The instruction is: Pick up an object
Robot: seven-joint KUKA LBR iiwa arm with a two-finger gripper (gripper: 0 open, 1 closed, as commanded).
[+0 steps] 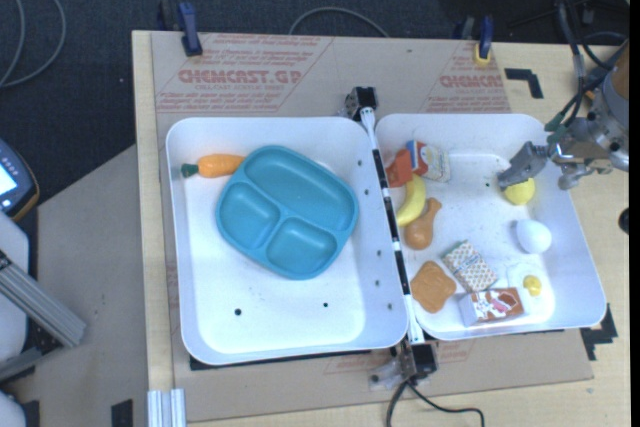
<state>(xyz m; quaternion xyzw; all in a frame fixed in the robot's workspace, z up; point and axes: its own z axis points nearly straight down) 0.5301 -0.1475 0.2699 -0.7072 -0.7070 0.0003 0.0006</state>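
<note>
Hovering at the right bin's [590, 255] far right edge, the gripper [540, 170] sits above a yellow lemon [519, 192]; finger state cannot be determined.

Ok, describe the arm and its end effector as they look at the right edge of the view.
The end effector is pale grey metal with dark finger pieces, built as a blocky, angular assembly. Behind it, dark cables loop down along the arm, and a thin green wire runs by the wrist. A strip of tan-orange shows at the frame's right edge.
</note>
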